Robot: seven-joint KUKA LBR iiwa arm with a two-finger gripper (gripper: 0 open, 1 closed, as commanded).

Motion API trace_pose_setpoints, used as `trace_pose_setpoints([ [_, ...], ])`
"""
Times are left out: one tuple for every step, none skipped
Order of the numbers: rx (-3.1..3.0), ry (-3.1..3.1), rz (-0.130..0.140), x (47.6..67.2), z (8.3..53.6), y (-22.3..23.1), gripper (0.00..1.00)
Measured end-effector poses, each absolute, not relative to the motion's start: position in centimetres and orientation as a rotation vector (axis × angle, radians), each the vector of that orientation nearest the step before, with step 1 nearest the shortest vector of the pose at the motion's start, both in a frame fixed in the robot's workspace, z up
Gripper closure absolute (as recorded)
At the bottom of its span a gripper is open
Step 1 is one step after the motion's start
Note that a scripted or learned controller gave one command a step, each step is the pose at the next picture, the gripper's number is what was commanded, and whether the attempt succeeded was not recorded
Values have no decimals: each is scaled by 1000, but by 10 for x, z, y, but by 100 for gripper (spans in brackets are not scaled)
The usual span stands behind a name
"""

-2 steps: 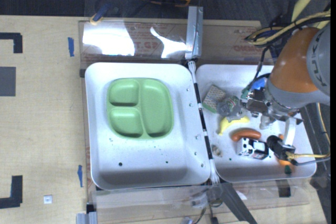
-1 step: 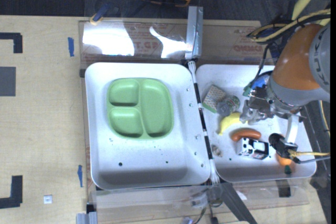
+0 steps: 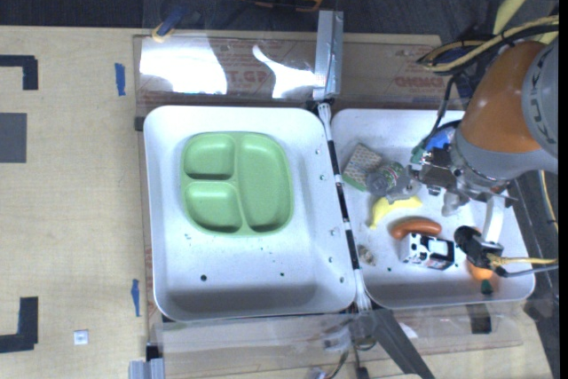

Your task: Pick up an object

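**Hand low over the right bin, among small things**

A pale wooden worktop (image 3: pixel 71 217) carries two shallow white bins side by side, their inner edges touching. The left bin (image 3: pixel 169 262) is the fuller-looking of the two, since a green plate (image 3: pixel 238 182) with three compartments takes up much of its floor, lying flat toward the far side. The right bin (image 3: pixel 399 124) holds a loose group of small things in its middle.

The grey arm (image 3: pixel 501 115), with its orange band, reaches in from the right and hangs over the right side of the right bin. Its hand (image 3: pixel 432 175) sits low over the middle of that bin, pointing left. Whether the hand is wide or narrow cannot be told from this angle, and nothing can be seen held in it.

The things to pick from lie just left of the hand and nearer than it. A green patterned packet (image 3: pixel 360 164) lies farthest left, close to the wall between the bins. A crumpled clear wrapper (image 3: pixel 386 182) touches the packet's right side and sits just beside the hand. A yellow banana (image 3: pixel 390 209) lies just nearer than the wrapper. A reddish-orange sausage (image 3: pixel 415 227) lies to the banana's near right, close to it. A small white and black piece (image 3: pixel 426 253) lies just nearer than the sausage.
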State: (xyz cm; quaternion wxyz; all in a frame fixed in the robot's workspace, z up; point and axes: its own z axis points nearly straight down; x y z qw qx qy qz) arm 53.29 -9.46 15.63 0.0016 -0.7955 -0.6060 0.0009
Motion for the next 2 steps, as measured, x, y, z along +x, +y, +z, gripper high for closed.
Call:
trace_pose_setpoints([
  [-2305, -2139, -7, 498, 87, -93, 0],
  [-2311, -2139, -10, 499, 97, -94, 100],
])
